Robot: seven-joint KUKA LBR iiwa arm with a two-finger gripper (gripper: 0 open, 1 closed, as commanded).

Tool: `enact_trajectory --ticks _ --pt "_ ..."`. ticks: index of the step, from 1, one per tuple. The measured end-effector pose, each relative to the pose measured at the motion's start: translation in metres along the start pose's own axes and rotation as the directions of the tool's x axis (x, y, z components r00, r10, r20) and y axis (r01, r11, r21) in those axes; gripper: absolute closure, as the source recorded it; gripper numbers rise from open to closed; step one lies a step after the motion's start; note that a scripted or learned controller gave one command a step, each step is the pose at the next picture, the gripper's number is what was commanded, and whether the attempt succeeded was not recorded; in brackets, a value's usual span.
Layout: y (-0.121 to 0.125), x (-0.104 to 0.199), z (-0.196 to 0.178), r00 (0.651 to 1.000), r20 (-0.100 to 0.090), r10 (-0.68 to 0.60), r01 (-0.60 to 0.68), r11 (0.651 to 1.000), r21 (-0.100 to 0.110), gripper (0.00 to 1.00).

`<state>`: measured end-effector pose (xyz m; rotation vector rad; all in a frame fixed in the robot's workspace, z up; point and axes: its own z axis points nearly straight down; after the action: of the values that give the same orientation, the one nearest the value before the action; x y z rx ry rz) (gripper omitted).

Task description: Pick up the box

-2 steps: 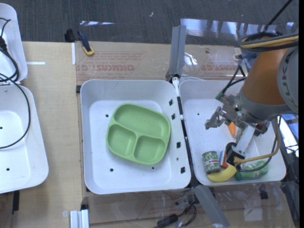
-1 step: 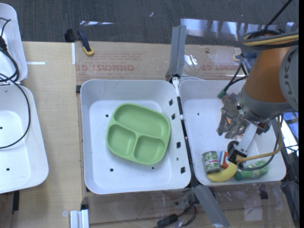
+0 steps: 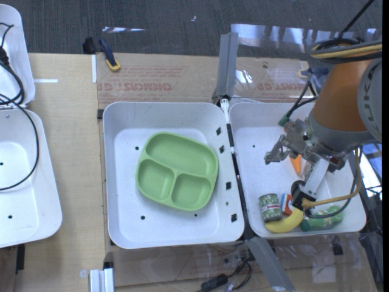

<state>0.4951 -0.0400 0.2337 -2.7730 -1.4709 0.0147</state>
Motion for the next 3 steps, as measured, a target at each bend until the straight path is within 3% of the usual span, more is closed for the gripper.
enact_trajectory --ticks 1,2,3 --pt "0.020 -0.062 0.072 0.998 -0.004 0.055 -0.055 0.998 -0.001 0.00" --pt "0.071 -0.047 0.144 0.999 -0.004 -0.035 0.035 0.999 -0.003 0.00" --pt "0.071 -0.047 0.143 0.999 -0.004 -0.036 0.036 0.999 -0.003 0.00"
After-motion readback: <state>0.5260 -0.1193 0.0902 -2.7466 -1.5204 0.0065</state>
